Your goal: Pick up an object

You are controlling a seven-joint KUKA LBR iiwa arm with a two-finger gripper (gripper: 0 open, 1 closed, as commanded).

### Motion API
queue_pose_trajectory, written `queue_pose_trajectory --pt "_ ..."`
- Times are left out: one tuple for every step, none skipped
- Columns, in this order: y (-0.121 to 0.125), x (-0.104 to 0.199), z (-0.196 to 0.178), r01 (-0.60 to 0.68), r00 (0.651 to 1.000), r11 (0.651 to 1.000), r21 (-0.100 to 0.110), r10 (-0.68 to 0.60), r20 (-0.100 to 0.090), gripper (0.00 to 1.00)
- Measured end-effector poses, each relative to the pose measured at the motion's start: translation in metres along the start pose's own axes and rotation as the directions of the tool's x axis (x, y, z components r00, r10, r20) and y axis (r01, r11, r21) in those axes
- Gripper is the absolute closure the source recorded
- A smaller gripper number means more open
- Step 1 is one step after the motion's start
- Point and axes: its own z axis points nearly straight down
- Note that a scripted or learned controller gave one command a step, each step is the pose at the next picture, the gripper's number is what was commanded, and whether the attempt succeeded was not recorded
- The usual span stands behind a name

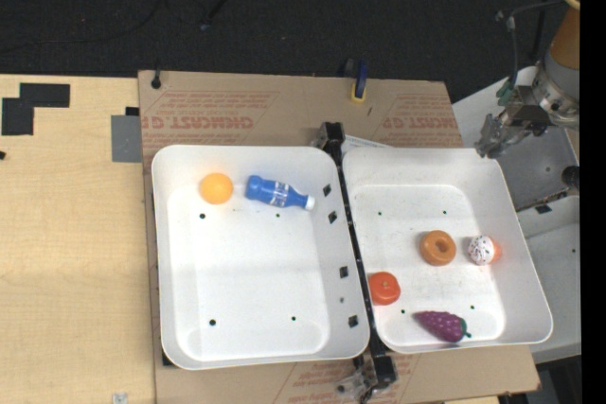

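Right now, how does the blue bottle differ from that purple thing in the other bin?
The blue bottle lies on its side in the left bin, near its far end; the purple grape bunch sits in the right bin, at its near edge. The bottle is smooth with a white cap; the grapes look bumpy. Both lie untouched.

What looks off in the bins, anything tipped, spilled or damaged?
Only the blue bottle stands out: it lies on its side in the left bin, white cap end towards the divider, beside the orange ball. No spill or damage shows. In the right bin, the doughnut, spotted white ball, tomato and grapes sit apart.
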Motion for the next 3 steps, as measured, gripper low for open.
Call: queue_pose_trajectory --pt "-0.001 0.01 0.002 0.0 1.0 1.0 0.002 0.0 -0.001 1.0" --pt "-0.001 0.013 -0.001 0.001 1.0 1.0 0.001 -0.001 -0.001 1.0" --pt "-0.001 0.02 0.0 0.001 1.0 1.0 0.002 -0.001 -0.001 1.0"
